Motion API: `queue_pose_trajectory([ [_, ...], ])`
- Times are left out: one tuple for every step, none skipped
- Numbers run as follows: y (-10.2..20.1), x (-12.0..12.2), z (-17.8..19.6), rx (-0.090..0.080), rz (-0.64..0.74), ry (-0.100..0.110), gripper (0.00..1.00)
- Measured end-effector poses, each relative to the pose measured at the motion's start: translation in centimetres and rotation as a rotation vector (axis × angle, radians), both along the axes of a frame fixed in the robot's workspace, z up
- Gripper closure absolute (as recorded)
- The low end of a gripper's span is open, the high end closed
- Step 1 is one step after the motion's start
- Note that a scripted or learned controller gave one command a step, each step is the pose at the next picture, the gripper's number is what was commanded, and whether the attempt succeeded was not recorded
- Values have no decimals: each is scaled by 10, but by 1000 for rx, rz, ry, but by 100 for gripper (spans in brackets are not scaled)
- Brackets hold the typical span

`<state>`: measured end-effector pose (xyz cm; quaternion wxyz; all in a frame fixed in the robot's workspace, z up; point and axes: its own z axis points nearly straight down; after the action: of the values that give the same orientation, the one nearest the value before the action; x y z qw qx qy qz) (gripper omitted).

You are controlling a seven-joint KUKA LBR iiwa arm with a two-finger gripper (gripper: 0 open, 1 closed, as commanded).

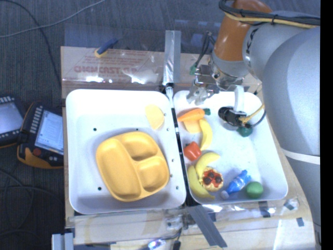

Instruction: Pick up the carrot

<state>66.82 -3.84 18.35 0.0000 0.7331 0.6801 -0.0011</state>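
In the right shallow white bin, near its far left corner, lies the tapered orange carrot, touching a yellow banana. Just above hovers the metal two-finger gripper; cannot tell how wide. Left, a yellow divided tray.

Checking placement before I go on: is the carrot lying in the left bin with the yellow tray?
No, the carrot lies in the right bin, near its top-left corner, beside a banana.

Red lettering on the cardboard is too blurred to read.
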Motion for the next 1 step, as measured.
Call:
queue_pose_trajectory([
  [0,0,8,-2,2,3,100],
])
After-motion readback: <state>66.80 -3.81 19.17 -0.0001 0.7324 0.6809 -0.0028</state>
